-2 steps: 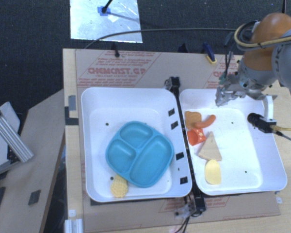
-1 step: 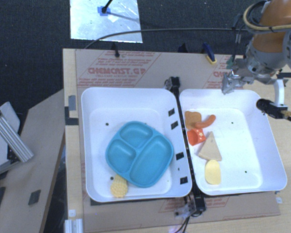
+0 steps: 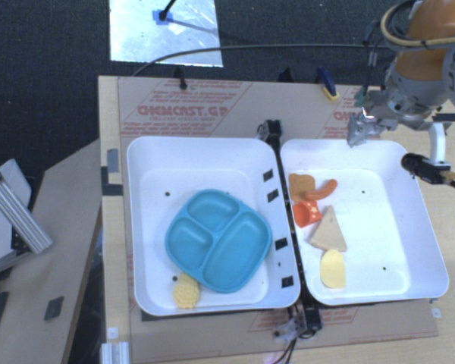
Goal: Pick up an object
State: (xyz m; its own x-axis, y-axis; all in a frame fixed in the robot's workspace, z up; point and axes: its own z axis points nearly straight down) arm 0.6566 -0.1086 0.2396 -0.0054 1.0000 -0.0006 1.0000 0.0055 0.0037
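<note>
Nearest the camera, a small yellow corn cob [image 3: 186,291] lay at the front of the left bin [image 3: 152,165], touching the lower edge of a blue divided plate [image 3: 218,239] that filled much of that bin's floor. Beside it, across the black clips where the two bins met, the right bin [image 3: 394,196] held a loose cluster of toy food along its left side: a brown piece [image 3: 302,182] at the back with an orange sausage [image 3: 321,190] just beside it, a red-orange piece [image 3: 305,214] below them, a tan wedge [image 3: 329,233] touching that, and a pale yellow oval [image 3: 333,268] nearest the front. Both bins sat on a cardboard sheet [image 3: 189,105] over the desk [image 3: 76,203]. Above the right bin's far rim, the end effector [image 3: 360,131] hung from the grey arm with its orange band [image 3: 440,14], well apart from the food. Whether it was apart or together could not be told from this angle.
</note>
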